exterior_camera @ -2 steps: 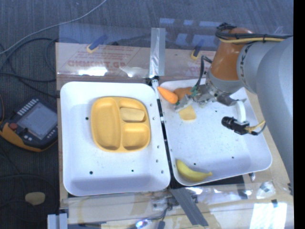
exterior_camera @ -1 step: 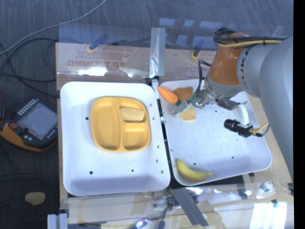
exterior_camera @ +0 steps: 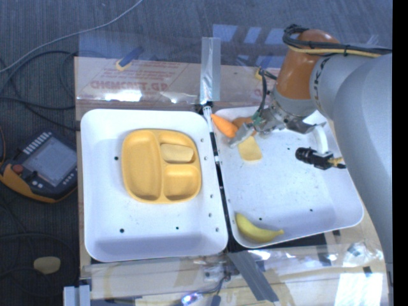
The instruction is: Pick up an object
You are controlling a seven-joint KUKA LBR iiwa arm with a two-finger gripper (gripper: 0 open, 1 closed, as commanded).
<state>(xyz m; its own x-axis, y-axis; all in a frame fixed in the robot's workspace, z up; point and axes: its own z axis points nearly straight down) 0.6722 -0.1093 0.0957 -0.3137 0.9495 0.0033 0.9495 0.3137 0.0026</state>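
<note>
**Asker:** What lies in the two white bins on the table?

**Describer:** The left bin (exterior_camera: pixel 95 190) carries a yellow divided tray (exterior_camera: pixel 161 166), flat at its middle. The right bin (exterior_camera: pixel 306 203) carries three loose pieces. An orange carrot (exterior_camera: pixel 223 125) is tucked into its far left corner, and a pale yellow wedge (exterior_camera: pixel 250 150) sits just beside the carrot. A banana (exterior_camera: pixel 257 229) lies along the near edge.

**Asker:** And the robot?

**Describer:** The grey arm (exterior_camera: pixel 357 94), with its orange band, reaches in over the right bin's far edge. The jaws hang low by that far left corner, between carrot and wedge and close to both. Whether they stand wide or narrow cannot be told.

**Asker:** Why that corner?

**Describer:** Any object would satisfy the task, and two lie together there, so it is probably the likeliest spot for a catch. The carrot rests close to the bin's left wall, which may crowd a grasp. The wedge lies on open floor and looks the easier pick. The banana is well apart from the jaws.
</note>
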